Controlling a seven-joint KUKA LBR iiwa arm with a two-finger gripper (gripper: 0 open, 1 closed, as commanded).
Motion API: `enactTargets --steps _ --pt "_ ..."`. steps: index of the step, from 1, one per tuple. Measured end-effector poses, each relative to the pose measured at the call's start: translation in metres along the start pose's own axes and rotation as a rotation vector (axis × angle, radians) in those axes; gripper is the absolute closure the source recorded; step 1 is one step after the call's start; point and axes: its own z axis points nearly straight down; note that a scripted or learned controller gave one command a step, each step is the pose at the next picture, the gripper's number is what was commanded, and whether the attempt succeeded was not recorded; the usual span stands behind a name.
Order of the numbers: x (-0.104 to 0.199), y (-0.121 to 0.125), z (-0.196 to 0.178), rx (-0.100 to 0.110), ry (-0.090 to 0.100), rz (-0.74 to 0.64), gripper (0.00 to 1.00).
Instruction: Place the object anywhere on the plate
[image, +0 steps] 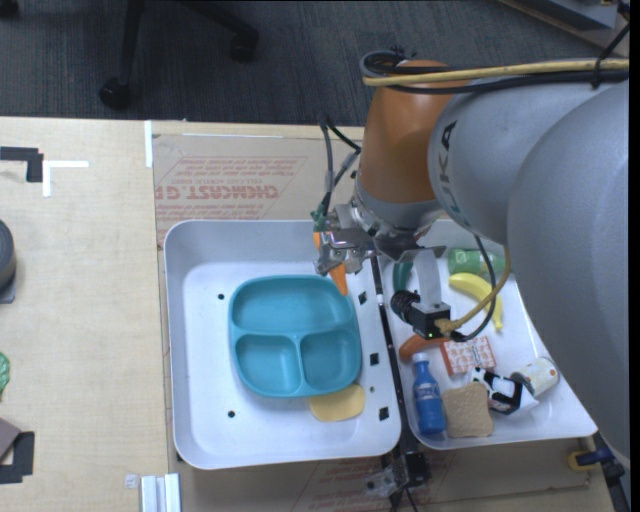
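Note:
A teal plate (295, 335) with three compartments lies in the left bin (195, 400). My gripper (336, 256) hangs over the bin's back right part, just past the plate's far right corner. It is shut on a slim orange object (341, 279), which sticks out on both sides of the fingers. The object's lower end reaches the plate's rim; whether it touches the plate I cannot tell.
A flat yellow piece (338, 404) pokes out from under the plate's near edge. The right bin (560, 405) holds a banana (474, 289), a green item (464, 260), a blue bottle (427, 396), a tan block (467, 411), a red-and-white packet (469, 355) and a white-and-black item (515, 385).

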Motion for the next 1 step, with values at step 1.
enactTargets --steps 1 --pt "-0.0004 0.0 0.0 0.0 -0.001 -0.001 0.0"
